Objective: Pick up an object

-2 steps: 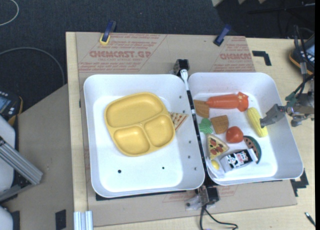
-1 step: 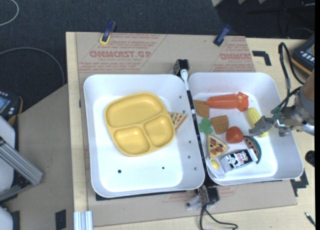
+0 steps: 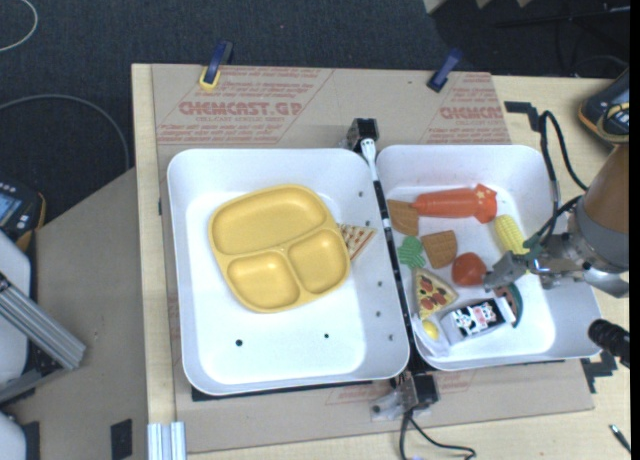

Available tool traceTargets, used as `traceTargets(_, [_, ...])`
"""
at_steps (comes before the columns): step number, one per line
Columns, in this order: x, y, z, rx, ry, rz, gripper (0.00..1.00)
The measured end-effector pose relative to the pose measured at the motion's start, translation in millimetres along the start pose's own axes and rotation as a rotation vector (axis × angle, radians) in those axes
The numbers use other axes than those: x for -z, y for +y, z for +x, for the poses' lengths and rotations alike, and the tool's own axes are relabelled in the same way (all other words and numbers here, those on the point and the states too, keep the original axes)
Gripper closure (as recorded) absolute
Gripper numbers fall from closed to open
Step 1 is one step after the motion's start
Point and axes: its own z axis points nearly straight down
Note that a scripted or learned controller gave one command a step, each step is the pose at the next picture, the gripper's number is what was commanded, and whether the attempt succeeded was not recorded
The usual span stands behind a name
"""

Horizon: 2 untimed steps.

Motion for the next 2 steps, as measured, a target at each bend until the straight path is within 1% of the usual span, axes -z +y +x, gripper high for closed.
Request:
traceTargets(1, [-59.5,-3.7,7.1,0.000,0.000,-0.001,0.00])
traceTargets(2, [-80.4,-3.6,7.2,-0.001,-0.002,-0.002,0.00])
